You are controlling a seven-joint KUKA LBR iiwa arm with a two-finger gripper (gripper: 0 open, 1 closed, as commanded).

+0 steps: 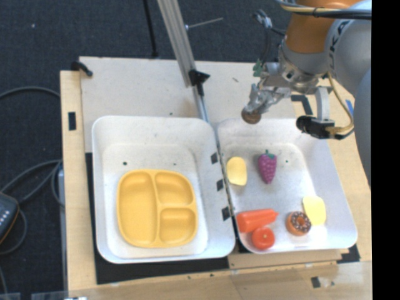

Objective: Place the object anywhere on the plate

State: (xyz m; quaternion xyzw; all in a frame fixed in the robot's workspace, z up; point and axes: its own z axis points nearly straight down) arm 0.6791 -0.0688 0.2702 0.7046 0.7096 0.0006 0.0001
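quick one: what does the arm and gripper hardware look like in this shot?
Grey arm with a glossy orange band above the wrist. Pale cables loop beside the band; a black fitting with a yellowish cable sits at its side. The gripper is grey metal, narrow, ending in a brownish tip.

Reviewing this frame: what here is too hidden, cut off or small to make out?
- Gripper: fingertips blur into a brownish blob over the right bin's far rim; open or shut, holding something or not, cannot be told.
- Arm: cut off by the top and right edges.
- Donut: icing detail too small.
- Yellow plate: its compartments show; the underside doesn't.
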